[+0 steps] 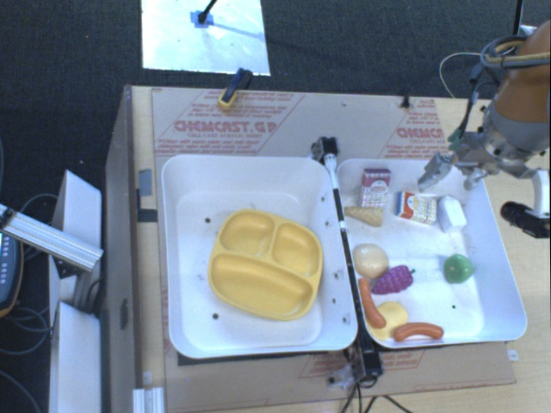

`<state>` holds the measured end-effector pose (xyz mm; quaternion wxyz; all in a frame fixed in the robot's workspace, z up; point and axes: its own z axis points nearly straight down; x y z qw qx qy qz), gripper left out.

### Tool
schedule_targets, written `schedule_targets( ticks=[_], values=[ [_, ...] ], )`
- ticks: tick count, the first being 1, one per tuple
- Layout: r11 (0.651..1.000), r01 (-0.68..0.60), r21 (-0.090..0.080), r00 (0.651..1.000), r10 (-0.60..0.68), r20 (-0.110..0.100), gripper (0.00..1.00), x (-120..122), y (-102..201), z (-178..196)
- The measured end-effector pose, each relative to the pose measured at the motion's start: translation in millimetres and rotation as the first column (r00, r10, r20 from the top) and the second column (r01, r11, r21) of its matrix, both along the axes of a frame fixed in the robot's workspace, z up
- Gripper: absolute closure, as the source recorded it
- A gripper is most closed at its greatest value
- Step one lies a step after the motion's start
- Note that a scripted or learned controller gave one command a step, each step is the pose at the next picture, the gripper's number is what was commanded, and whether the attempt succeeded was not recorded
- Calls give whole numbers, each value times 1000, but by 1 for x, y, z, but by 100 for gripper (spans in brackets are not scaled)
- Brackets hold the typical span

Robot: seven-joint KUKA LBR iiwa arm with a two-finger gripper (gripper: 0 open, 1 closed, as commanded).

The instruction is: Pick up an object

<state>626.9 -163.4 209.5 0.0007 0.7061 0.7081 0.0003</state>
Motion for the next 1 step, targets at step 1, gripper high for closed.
schedule_targets(
  ticks=[1],
  values=[
    [1000,-1,1,1000,1,-1,0,-66,49,-19]
  ],
)
